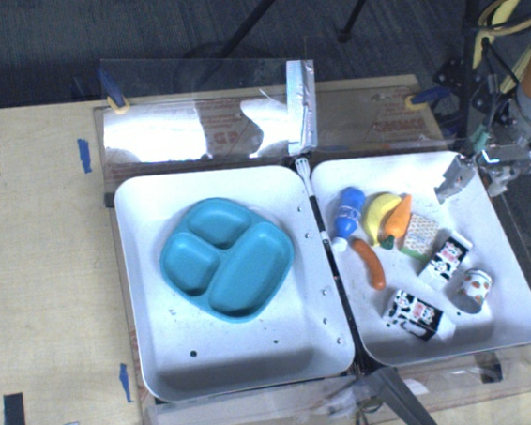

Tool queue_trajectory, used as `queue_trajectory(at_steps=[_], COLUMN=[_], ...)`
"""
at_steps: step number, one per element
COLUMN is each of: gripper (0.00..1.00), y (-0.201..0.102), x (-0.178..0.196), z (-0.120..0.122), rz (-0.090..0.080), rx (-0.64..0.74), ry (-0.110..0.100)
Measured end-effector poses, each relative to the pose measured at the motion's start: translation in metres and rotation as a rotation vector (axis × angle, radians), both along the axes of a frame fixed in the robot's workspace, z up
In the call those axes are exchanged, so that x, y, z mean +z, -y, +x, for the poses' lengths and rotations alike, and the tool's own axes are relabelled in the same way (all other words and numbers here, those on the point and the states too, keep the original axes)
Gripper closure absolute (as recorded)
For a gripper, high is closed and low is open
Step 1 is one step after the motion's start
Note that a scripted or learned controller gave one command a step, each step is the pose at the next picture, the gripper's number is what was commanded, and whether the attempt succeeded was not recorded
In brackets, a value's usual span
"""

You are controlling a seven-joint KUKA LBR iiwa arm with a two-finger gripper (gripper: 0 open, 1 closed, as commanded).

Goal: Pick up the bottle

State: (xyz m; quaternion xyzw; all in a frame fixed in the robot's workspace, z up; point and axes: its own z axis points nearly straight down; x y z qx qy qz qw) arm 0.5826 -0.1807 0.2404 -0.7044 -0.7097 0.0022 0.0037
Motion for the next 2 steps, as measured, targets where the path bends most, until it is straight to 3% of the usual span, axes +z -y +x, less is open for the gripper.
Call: queue_trajectory(at_steps=[1, 2], gripper=[1.0, 1.0], y=[0.0, 0.043], x=[0.007, -0.023], z=[0.002, -0.066], rz=[0.001, 0.002], rx=[0.007, 0.169], ry=[-0.005, 0.001])
